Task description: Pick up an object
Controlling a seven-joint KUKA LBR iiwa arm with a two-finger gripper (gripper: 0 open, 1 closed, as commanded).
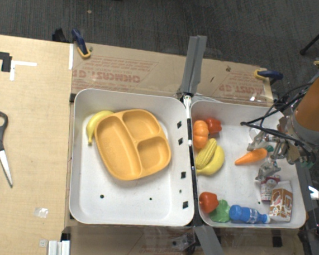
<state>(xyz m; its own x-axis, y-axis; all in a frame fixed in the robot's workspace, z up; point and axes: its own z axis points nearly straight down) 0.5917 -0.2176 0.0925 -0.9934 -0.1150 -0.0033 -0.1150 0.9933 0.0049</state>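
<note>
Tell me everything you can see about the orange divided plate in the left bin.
The orange divided plate looks like smooth matte plastic, rounded, with three compartments: one long section and two smaller ones. It lies flat and turned at an angle in the left bin. A yellow banana curves against its upper left rim.

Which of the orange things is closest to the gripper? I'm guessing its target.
The carrot, lying just left of the gripper; the round orange fruit sits far off at the bin's left wall.
</note>
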